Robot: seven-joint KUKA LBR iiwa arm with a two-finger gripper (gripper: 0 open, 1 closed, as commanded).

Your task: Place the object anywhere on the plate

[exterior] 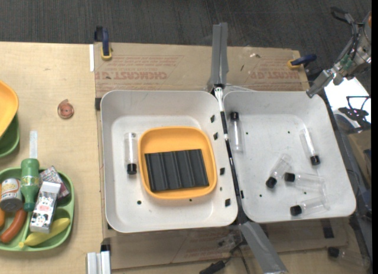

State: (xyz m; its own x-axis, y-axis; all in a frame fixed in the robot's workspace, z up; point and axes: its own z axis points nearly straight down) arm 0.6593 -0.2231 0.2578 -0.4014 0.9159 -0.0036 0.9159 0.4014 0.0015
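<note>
Your end effector (322,84) sits at the far right corner of the right bin (260,113), outside its rim, and you cannot tell from this view how it stands or whether it has anything. Nothing visible hangs from it.

The clear vials with black caps lie loose in the right bin: one (235,130) against the wall nearest the orange plate (176,143), one (309,146) toward the far side from the plate, and three (292,178) clustered beyond. One more vial (130,153) lies just beside the plate in the left bin (118,208).

The plate carries a dark ribbed insert (177,169) and no vial, so I judge the task barely begun: picking, carrying and placing all remain.
</note>
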